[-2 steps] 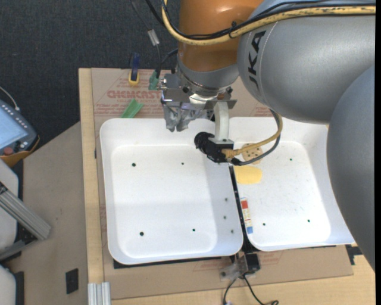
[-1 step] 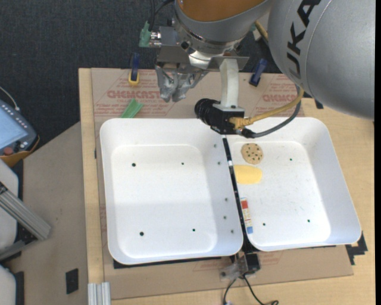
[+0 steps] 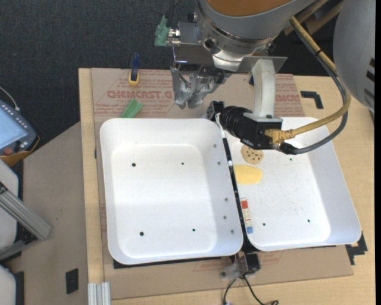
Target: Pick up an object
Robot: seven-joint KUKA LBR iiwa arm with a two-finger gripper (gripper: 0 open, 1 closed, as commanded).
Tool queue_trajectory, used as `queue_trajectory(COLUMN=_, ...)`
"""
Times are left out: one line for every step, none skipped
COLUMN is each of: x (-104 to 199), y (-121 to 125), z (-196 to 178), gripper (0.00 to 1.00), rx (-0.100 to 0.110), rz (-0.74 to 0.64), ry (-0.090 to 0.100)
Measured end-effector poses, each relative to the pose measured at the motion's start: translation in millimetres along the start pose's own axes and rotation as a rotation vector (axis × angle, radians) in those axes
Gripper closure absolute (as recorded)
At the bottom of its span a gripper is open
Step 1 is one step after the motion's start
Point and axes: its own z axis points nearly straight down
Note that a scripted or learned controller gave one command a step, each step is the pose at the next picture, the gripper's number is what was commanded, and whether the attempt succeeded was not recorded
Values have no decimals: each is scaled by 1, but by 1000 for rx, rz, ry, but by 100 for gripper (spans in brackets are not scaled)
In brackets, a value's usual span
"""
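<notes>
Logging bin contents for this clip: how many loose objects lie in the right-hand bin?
2: a round cookie by the black camera unit, and a yellow piece just below it. The arm may hide others.

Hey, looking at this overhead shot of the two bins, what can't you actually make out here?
- Hand: blurred in the camera view against the board, so its grip state is unreadable.
- Right bin: its far left corner is covered by the black camera unit and cable.
- Cookie: its top edge is hidden under that unit.
- Marker by the divider: label too small to read.
- Arm: cut off by the top edge.
</notes>
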Motion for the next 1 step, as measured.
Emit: queue_trajectory(x=0, y=2, z=7, gripper=0, rx=10, rz=3, ry=-6)
